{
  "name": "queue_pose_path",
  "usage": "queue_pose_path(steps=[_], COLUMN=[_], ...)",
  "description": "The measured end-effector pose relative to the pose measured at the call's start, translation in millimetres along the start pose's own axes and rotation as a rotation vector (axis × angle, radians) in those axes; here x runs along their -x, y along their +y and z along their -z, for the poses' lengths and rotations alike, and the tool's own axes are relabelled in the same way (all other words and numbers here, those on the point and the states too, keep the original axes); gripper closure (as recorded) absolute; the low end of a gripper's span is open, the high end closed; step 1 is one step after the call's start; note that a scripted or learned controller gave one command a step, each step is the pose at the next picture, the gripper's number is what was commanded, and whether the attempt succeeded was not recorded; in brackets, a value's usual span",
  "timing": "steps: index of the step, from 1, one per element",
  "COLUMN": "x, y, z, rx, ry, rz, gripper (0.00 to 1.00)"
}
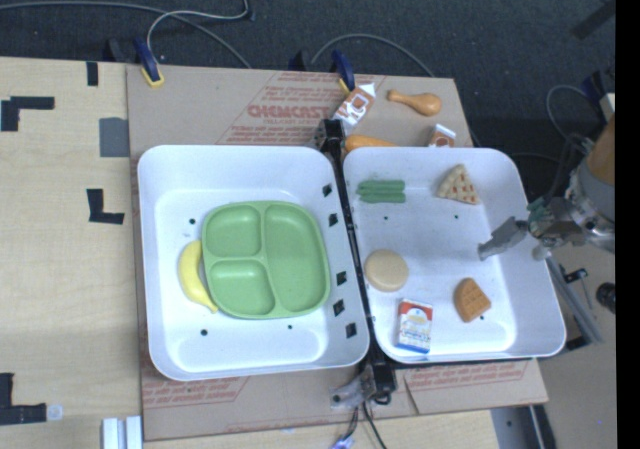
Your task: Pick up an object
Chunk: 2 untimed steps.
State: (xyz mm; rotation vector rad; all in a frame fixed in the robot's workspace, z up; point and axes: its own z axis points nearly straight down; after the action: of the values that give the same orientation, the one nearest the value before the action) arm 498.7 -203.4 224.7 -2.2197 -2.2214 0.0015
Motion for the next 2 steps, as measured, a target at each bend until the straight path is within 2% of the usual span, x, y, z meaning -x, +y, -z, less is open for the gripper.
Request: queue_pose_path(steps=[1, 2], x=[-21, -89], y=[-10, 18], z=[-115, -139], rx=[-0.003, 0.004], ry=[0.002, 0.000], rz=[0.000, 0.001], gripper=[0.00, 0.00])
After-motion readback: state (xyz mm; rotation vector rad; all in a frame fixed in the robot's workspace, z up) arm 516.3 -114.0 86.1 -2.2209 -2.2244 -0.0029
